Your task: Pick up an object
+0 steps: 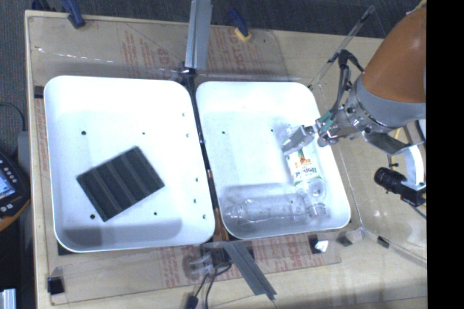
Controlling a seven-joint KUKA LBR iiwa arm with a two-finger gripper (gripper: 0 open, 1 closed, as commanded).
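Note:
My gripper [296, 139] hangs over the right side of the right bin [239, 101], at the end of the grey and orange arm that comes in from the right. Just below it in the view lies a small clear bottle with a white and orange label [306, 171], close to the bin's right wall. A larger clear plastic bottle [264, 207] lies on its side along the bin's front wall. I see nothing held in the gripper. A black ribbed rectangular pad [119, 182] lies flat in the left bin [109, 93].
A grey metal bar [198, 32] stands at the back between the two bins. Blue clamps [72, 9] grip the bench's far edge. A black fitting [395, 182] sticks out beside the arm at the right. A handheld device [9, 184] sits at the left edge.

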